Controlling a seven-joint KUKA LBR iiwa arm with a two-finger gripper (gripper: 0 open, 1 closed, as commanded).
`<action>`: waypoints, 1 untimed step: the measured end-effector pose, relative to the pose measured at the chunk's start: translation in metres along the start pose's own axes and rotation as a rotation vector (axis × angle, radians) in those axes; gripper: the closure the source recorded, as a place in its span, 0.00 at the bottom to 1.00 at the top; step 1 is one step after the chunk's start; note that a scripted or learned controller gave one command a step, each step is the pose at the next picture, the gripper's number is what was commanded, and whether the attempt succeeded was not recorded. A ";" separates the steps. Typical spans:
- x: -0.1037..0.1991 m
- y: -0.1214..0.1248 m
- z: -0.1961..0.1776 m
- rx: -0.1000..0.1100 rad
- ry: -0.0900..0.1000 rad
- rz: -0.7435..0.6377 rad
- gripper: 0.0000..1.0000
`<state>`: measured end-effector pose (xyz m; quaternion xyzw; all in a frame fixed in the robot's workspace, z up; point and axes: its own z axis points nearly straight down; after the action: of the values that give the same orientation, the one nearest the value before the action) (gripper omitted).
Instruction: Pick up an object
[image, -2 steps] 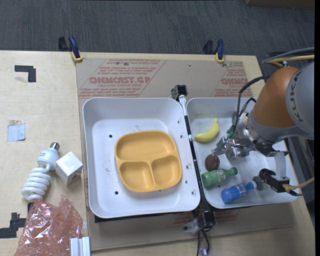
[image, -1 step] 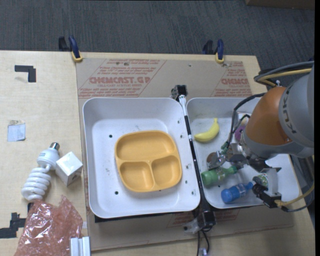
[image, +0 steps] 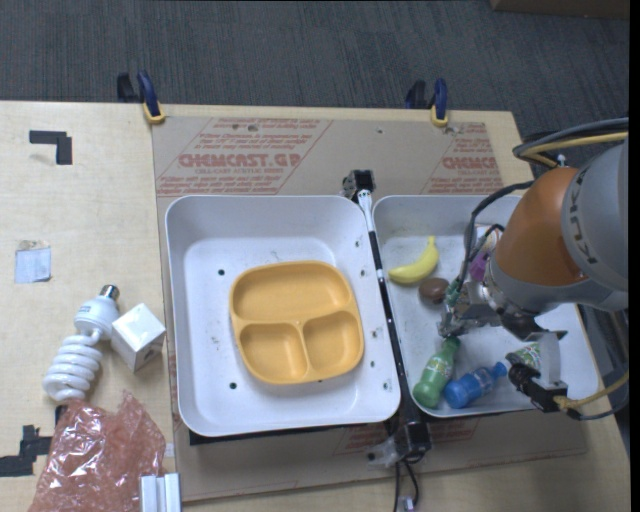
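Arm's orange band (image: 535, 240) looms over the right bin (image: 400, 215). Gripper (image: 460, 318) hangs low just above the green bottle's cap (image: 436, 372); can't tell its opening or any hold. Blue bottle (image: 472, 386) lies beside the green one. Banana (image: 416, 263) and a brown fruit (image: 433, 290) sit close by the gripper's far side. Left bin (image: 200, 300) holds a yellow tray (image: 297, 322).
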<state>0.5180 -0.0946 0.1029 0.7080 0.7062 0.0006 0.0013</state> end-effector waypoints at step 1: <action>0.000 0.000 0.000 0.001 0.000 0.000 0.00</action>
<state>0.5178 -0.0946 0.1024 0.7079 0.7063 0.0002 0.0009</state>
